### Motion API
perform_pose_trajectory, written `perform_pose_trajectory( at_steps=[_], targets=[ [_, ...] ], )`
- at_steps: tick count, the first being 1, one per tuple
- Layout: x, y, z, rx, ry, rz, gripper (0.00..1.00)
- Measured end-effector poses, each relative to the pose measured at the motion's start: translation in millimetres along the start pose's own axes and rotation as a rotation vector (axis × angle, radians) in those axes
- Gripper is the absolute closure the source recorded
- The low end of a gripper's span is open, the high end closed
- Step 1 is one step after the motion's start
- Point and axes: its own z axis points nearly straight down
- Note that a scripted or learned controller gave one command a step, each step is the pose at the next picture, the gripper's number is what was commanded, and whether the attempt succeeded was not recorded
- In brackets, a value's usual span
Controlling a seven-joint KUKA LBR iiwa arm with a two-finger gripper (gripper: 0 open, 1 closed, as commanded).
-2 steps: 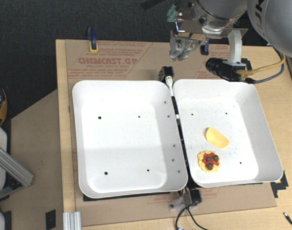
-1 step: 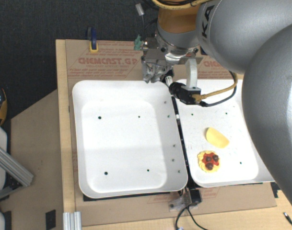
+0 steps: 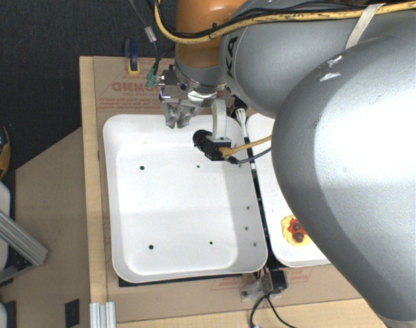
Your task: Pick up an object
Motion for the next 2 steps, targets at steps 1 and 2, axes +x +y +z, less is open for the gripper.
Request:
perform_pose_trajectory(
  at_steps=[1, 2],
  targets=[
    [35, 15, -86, -0.018, 0.003, 0.001, 1.0],
    [33, 14, -112, -0.014, 0.001, 0.004, 1.0]
  ],
)
